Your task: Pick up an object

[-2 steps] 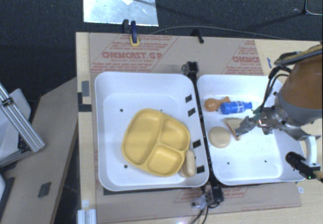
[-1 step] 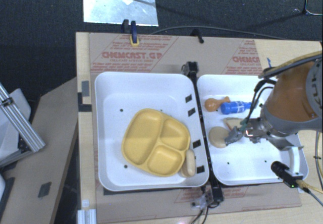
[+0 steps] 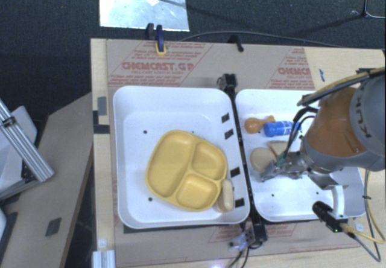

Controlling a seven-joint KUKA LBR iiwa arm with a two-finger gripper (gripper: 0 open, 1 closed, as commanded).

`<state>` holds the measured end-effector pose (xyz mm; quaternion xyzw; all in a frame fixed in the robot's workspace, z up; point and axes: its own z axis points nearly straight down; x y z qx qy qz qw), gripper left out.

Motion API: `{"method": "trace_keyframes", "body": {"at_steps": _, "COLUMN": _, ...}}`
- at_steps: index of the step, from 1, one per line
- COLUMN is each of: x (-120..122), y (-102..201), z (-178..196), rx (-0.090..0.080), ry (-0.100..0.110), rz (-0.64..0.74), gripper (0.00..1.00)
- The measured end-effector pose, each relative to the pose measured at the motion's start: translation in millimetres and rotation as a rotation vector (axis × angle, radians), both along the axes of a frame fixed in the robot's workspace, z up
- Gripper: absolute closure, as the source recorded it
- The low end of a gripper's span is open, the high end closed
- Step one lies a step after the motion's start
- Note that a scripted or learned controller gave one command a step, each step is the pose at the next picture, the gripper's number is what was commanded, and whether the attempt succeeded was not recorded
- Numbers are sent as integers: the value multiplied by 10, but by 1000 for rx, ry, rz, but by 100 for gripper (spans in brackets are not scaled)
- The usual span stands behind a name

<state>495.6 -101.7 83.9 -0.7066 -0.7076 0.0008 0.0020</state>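
Camera view shows the gripper (image 3: 268, 171), fingers' state I cannot tell, beside a smooth tan rounded stone-like object (image 3: 261, 157), probably light, rigid and best pinched across its narrow middle.

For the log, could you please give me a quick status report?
Pincer low in right bin, beside tan object. Nothing seen gripped. Blue bottle, orange piece just behind.

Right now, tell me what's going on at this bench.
A grey and orange arm reaches in from the right over the right bin, its gripper low beside a tan, rounded object. Nothing can be seen held. Further back in that bin lie an orange object and a blue one. The left bin holds a yellow divided tray with a small beige object against its edge.
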Motion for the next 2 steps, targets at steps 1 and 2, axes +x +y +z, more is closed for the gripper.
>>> {"method": "trace_keyframes", "body": {"at_steps": 1, "x": 16, "y": -6, "z": 131, "rx": -2, "ry": -5, "rz": 1, "gripper": 100}}
{"method": "trace_keyframes", "body": {"at_steps": 2, "x": -21, "y": -65, "z": 734, "rx": -3, "ry": -9, "rz": 1, "gripper": 100}}
